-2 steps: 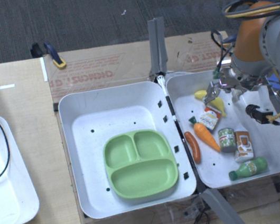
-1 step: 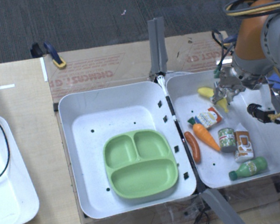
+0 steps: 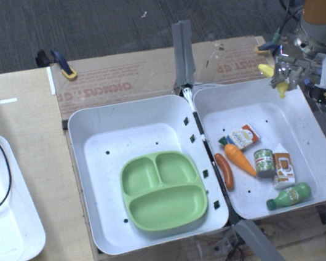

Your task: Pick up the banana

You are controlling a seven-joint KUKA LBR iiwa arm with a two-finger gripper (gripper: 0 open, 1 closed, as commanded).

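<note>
The gripper [image 3: 283, 77] hovers over the right bin's [image 3: 312, 125] far right corner, clenched on a small yellow banana [image 3: 270, 70]. The banana's long axis runs diagonally, one end pointing down-right.

Gripper [image 3: 283, 79] over right bin's [image 3: 313, 131] far right corner, yellow banana [image 3: 268, 69] at its fingers, lifted. Right bin: carrot [image 3: 240, 160], sausage [image 3: 224, 171], can [image 3: 264, 162], green bottle [image 3: 289, 196], two small cartons. Left bin: green divided plate [image 3: 163, 190].
</note>
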